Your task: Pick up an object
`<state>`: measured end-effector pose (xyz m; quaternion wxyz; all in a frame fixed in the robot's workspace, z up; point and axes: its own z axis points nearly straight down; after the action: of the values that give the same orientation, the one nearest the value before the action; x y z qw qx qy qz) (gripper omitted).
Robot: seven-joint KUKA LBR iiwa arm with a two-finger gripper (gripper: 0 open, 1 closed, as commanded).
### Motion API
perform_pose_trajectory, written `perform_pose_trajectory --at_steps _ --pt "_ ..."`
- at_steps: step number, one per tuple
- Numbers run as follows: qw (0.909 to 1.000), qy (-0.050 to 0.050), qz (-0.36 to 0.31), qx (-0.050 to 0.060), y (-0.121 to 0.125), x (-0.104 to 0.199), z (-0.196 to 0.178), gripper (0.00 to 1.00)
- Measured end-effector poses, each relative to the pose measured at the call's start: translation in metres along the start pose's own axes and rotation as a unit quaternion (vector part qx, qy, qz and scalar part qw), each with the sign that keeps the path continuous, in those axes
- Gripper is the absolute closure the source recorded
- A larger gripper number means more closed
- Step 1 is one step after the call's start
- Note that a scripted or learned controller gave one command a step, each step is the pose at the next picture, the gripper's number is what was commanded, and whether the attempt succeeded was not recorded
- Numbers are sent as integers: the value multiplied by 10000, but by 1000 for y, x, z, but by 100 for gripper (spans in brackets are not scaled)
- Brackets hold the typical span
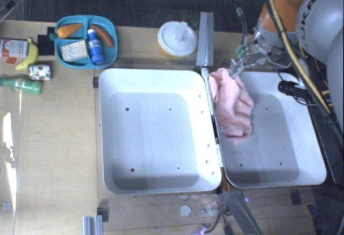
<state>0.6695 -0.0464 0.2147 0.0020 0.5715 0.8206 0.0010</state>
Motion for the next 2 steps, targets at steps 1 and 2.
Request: perform_pose_trajectory --at_steps 1,2 --pt "10000 -1 -1 -1 0 0 0 0" --pt "9998 0 -218 0 -10 -10 29 0"
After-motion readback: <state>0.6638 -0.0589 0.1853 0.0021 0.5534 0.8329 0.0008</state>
